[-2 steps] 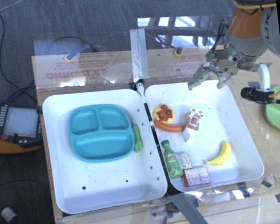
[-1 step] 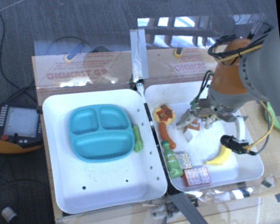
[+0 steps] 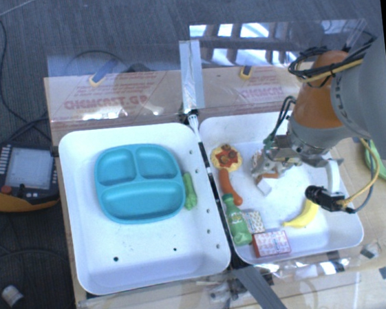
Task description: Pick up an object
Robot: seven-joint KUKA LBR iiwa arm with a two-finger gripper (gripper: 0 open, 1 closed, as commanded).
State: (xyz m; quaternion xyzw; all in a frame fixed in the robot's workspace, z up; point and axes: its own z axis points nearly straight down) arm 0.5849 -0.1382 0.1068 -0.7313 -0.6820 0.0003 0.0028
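Around two white bins (image 3: 76, 219), grey carpet (image 3: 95, 23).

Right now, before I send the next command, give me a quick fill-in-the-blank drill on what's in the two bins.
1. The blue divided tray lies in the ____ bin.
2. The banana lies in the ____ bin.
3. The green bottle lies against the right bin's ____ wall.
4. The gripper hangs over the ____ bin.

Missing words: left; right; left; right
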